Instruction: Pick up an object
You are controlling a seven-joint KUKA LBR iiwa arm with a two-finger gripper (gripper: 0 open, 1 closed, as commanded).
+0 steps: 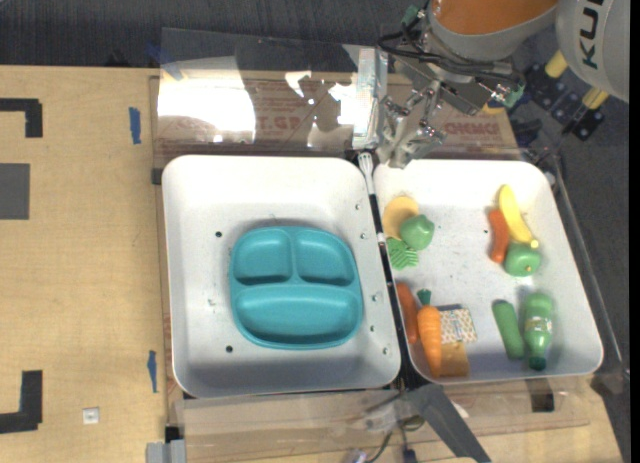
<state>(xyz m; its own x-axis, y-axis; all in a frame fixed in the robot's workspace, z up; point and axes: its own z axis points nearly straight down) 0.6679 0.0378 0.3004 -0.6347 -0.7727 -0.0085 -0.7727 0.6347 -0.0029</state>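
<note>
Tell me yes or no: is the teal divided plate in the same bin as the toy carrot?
No: the teal divided plate lies in the left bin, while the toy carrot lies in the right bin.

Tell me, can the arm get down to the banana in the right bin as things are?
Probably yes. The banana lies near the right bin's far right corner with nothing over it, though an orange piece and a green piece touch it. The gripper hangs above the bin's far left corner.
</note>
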